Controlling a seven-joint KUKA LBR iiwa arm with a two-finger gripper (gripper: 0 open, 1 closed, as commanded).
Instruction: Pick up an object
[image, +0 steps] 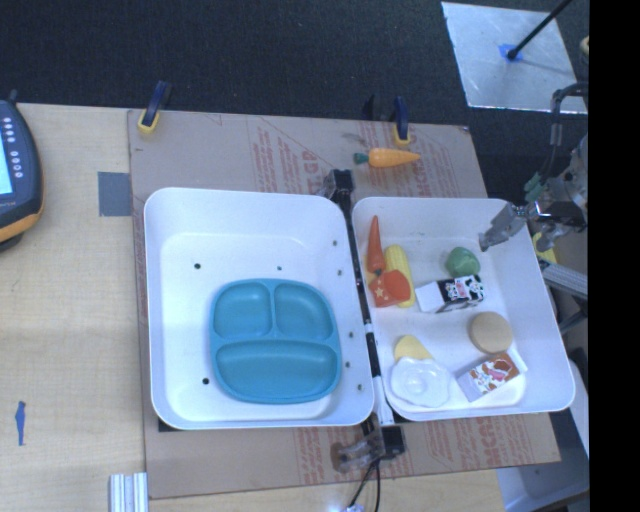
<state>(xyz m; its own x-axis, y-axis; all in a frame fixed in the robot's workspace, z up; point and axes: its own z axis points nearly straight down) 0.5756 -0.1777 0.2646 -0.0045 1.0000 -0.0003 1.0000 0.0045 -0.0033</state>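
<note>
The right bin (530, 290) holds several toy foods: a carrot (374, 244), a yellow corn cob (399, 264), a red piece (391, 288), a green lump (462, 261), a black-and-white carton (461, 291), a tan bun (490, 332), a red-and-white carton (490, 377), a fried egg (419, 381) and a yellow piece (410, 348). My gripper (500, 228) hangs at the bin's upper right edge, above and right of the green lump. Nothing shows between its grey fingers.
The left bin (180, 230) holds a blue divided plate (274, 341). A second carrot (392, 157) lies on the cardboard behind the bins. Clamps (151, 108) grip the board's far edge. A pendant (15, 170) sits at the far left.
</note>
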